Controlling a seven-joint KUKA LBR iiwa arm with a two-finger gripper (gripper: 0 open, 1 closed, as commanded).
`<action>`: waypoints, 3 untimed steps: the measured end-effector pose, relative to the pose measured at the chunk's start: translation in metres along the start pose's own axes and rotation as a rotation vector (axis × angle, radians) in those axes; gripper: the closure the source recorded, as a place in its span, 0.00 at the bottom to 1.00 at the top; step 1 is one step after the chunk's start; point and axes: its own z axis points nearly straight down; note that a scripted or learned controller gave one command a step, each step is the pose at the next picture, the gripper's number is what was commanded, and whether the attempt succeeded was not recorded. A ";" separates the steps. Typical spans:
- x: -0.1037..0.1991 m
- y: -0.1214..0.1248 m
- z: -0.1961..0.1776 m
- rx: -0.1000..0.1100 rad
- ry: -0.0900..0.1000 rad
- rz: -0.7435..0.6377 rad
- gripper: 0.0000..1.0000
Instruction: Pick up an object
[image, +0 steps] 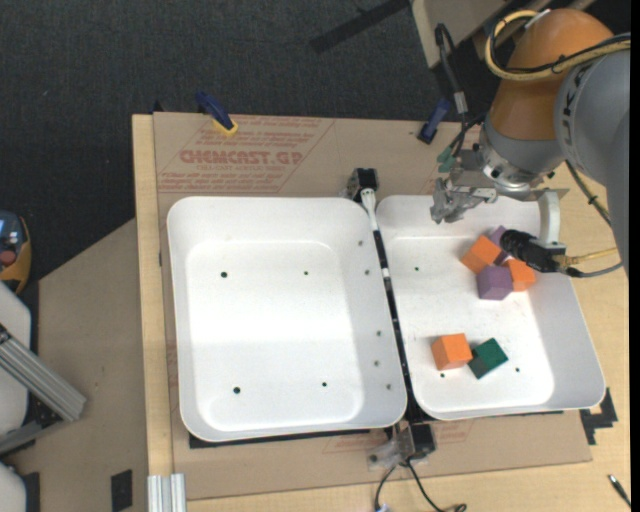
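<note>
Several small blocks lie in the right bin. An orange block, a purple block and a second orange block cluster near its far right side. Another orange block and a dark green block sit side by side near the front. My gripper hangs over the bin's far left corner, up and left of the cluster and apart from every block. The grey arm with its orange band comes in from the upper right.
The left bin lies beside the right one, with a black divider strip between them. Both rest on a cardboard sheet held by blue clamps. A black cable fitting hangs over the block cluster.
</note>
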 end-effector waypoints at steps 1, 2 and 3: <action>0.059 -0.010 -0.257 -0.009 -0.002 0.006 1.00; -0.042 -0.032 -0.170 0.021 -0.006 0.022 1.00; -0.155 -0.043 -0.167 0.012 -0.010 0.023 1.00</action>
